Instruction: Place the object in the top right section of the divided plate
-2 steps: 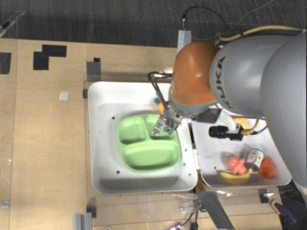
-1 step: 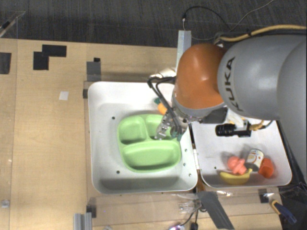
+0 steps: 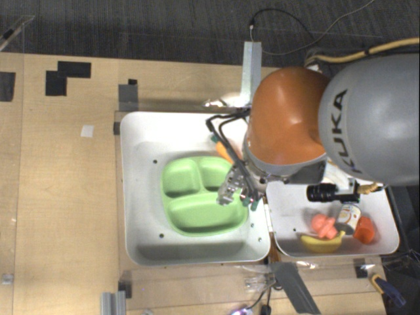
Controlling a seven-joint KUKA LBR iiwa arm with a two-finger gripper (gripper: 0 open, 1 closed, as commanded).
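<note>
While the gripper (image 3: 237, 192) hangs over the right edge of the green divided plate (image 3: 190, 205), its metal tips blur together — whether they are parted, or hold anything, I cannot tell. An orange scrap (image 3: 224, 151) peeks out just above the plate's upper right section, under the arm; it may be the object. This looks like the placing step. The right bin (image 3: 387, 241) holds a pink toy (image 3: 324, 225), a banana (image 3: 321, 243) and an orange piece (image 3: 365, 229) — well apart. Next: confirm the load, then centre over that section.
</note>
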